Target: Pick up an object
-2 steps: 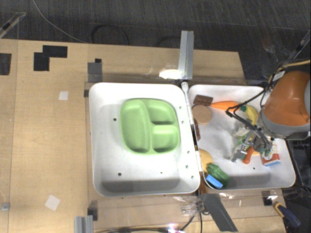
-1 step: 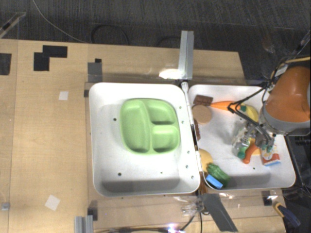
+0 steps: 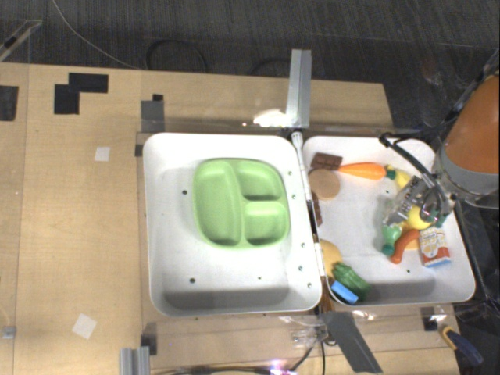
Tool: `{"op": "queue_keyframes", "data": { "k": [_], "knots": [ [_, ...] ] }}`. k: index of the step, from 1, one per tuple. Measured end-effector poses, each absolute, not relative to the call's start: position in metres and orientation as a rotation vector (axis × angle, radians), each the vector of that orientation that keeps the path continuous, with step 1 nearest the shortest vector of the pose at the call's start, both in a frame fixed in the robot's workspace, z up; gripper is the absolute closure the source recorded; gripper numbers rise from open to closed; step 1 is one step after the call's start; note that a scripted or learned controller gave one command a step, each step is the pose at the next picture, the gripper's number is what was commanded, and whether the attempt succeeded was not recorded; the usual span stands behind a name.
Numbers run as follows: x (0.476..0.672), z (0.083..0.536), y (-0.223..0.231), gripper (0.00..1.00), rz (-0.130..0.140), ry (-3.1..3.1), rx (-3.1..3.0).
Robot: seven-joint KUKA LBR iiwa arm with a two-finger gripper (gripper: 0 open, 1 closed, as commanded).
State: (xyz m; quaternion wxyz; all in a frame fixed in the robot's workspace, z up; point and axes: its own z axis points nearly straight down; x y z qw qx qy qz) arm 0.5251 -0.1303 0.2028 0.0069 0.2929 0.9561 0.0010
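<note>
— Where is the gripper (image 3: 412, 206) right now?

— Low over the right bin (image 3: 367, 283), among a clump of toys near its right side. The arm (image 3: 475, 135) comes in from the right, with its orange band above the wrist.

— Are the jaws clamped on anything?

— I cannot tell; the metal parts blur into the toys beneath.

— What lies there?

— A yellow toy (image 3: 412, 218) and a green piece (image 3: 391, 238) just under the gripper, an orange piece (image 3: 403, 247) beside them, and a small red and white carton (image 3: 433, 246) to the right.

— And elsewhere?

— A carrot (image 3: 363, 171), a brown block (image 3: 326, 162) and a tan disc (image 3: 324, 183) sit near the top. A green plate (image 3: 238, 202) with compartments lies in the left bin (image 3: 168, 283).
</note>
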Motion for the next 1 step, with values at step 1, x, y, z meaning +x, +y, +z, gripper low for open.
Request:
{"op": "queue_keyframes", "data": {
  "k": [1],
  "knots": [
    [0.489,0.2538,-0.0969,1.0,0.005,2.703,1.585]
  ]
}}
